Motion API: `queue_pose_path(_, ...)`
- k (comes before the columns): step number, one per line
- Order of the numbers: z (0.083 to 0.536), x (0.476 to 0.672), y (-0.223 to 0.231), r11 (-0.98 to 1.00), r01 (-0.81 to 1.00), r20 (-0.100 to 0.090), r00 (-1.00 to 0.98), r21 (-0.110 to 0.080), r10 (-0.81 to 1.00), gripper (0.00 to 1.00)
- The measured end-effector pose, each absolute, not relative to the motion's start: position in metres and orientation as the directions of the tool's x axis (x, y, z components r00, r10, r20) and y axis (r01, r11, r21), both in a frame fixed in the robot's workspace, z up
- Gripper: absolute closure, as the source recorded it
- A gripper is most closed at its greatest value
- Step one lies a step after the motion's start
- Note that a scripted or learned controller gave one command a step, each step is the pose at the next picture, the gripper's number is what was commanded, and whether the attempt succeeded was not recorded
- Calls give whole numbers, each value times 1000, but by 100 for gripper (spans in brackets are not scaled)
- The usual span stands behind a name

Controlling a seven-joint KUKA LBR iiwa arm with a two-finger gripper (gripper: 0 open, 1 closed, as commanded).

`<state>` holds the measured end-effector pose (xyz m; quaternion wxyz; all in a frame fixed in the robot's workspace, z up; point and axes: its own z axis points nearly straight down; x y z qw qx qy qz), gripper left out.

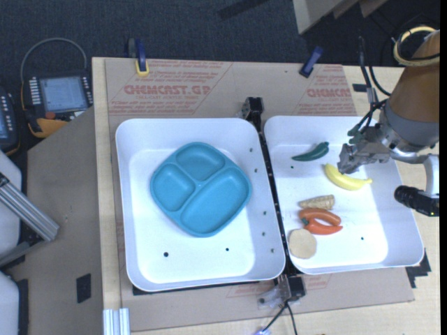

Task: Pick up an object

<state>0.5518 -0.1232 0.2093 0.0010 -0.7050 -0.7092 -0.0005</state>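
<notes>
The arm [418, 93] has a broad orange band above the wrist, rounded and smooth, with a pale yellowish ring at its upper edge. Below it sits a grey metallic wrist section. Thin black cables run down along its left side. The gripper [347, 165] is grey, small and boxy; its detail is blurred, perhaps with darker parts underneath.
</notes>
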Motion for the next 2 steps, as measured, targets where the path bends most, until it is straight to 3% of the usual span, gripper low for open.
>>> queue_pose_path(2, 229, 580, -29, 6, 1000, 1, -6, 4, 1000, 100)
